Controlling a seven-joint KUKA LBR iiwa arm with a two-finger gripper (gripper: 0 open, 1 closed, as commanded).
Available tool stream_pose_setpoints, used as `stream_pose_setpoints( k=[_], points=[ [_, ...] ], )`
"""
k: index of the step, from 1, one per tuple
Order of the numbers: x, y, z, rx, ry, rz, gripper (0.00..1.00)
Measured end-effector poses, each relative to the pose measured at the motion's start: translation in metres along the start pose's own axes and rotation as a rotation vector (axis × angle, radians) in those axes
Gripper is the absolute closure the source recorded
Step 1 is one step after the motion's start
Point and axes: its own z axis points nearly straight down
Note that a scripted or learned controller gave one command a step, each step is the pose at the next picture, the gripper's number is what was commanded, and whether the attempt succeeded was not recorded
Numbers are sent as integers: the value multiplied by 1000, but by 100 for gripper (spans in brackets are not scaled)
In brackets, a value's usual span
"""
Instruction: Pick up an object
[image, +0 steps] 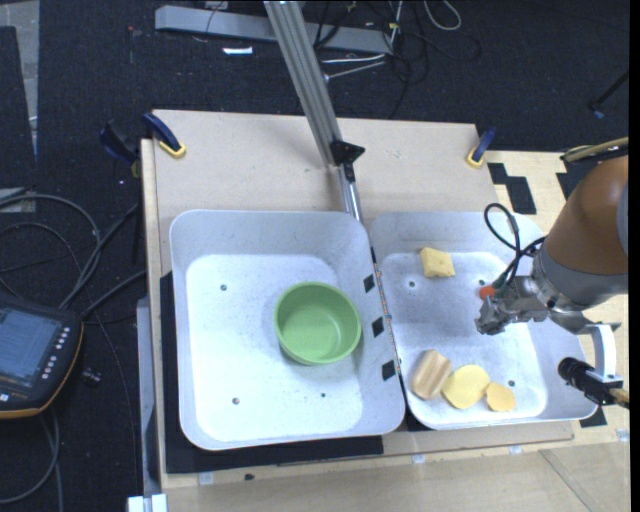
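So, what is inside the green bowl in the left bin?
The green bowl stands upright in the left bin, and its inner floor shows bare green, with nothing lying on it. The bin surface under the bowl is covered, so that part cannot be seen.

No legible txt, labels or nos. anywhere

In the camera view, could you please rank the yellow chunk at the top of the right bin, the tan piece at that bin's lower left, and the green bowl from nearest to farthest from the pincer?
1. Yellow chunk, up-left of the pincer, right bin.
2. Tan piece, below-left, somewhat farther.
3. Green bowl, left bin, clearly farthest.
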Motion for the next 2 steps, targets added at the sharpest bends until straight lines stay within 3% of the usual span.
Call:
stream_pose_setpoints(
  k=[1,2],
  points=[
    [0,1,-52,-1,0,0,100],
    [58,2,-62,3,2,-3,100]
  ],
)
